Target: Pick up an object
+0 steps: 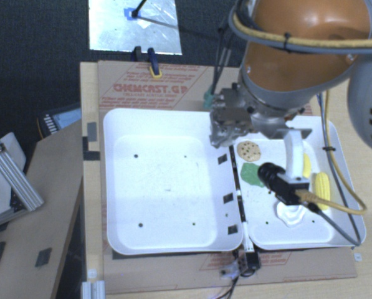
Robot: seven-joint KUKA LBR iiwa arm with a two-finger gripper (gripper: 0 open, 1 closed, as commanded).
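The hand (226, 126) hung over the right bin's (335, 232) upper-left corner; whether it was wide or narrow could not be told. Just beside it lay a cookie (248, 150), with a green piece (251, 174) a little farther off.

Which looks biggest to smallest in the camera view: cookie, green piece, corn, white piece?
1. Corn and green piece: look about alike, and both are partly hidden by the gripper's hardware, so unranked.
2. White piece, also partly covered.
3. Cookie, smallest.
All lie in the right bin.
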